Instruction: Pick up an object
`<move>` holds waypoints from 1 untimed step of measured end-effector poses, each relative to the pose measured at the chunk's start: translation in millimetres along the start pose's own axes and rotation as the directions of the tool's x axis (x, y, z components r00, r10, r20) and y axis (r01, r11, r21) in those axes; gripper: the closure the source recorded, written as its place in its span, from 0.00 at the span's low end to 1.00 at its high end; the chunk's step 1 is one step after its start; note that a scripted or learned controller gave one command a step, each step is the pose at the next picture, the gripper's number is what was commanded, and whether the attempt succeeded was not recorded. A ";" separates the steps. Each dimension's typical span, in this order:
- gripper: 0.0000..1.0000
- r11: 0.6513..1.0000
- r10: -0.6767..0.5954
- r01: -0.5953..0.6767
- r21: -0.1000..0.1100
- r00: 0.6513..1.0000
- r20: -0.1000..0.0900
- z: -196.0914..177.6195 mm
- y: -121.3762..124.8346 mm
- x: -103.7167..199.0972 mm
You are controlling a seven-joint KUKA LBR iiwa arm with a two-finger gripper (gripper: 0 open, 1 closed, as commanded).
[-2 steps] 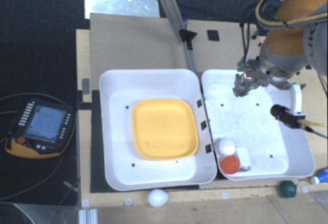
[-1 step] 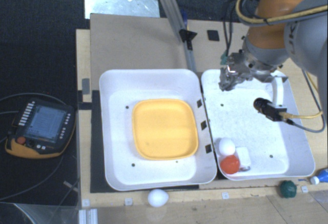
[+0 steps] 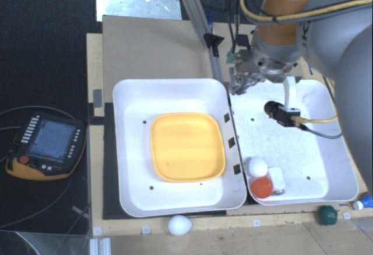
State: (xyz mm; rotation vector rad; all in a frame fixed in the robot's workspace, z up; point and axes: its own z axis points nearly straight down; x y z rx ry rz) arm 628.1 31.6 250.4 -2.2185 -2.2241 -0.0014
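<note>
Nearest me, a white ball (image 3: 179, 225) lies on the table (image 3: 280, 230), just outside the left bin (image 3: 125, 149), which holds a yellow plate (image 3: 187, 146). In the right bin's (image 3: 326, 184) near corner, a white ball (image 3: 257, 167), red ball (image 3: 261, 187) and white block (image 3: 275, 178) huddle against the wall; a grab there would likely slip or strike the rim. Farther back, the pincer (image 3: 240, 81) hangs over the bins' shared far edge, well apart from them; I cannot tell its spread. The arm (image 3: 326, 14) bends in from the right.

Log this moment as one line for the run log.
arm: over right bin far edge | pincer: near divider, holding nothing seen | left bin: yellow plate | right bin: white ball, red ball
</note>
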 end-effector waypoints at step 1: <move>1.00 1.000 0.000 0.000 0.001 1.000 0.000 10.0 9.7 39.6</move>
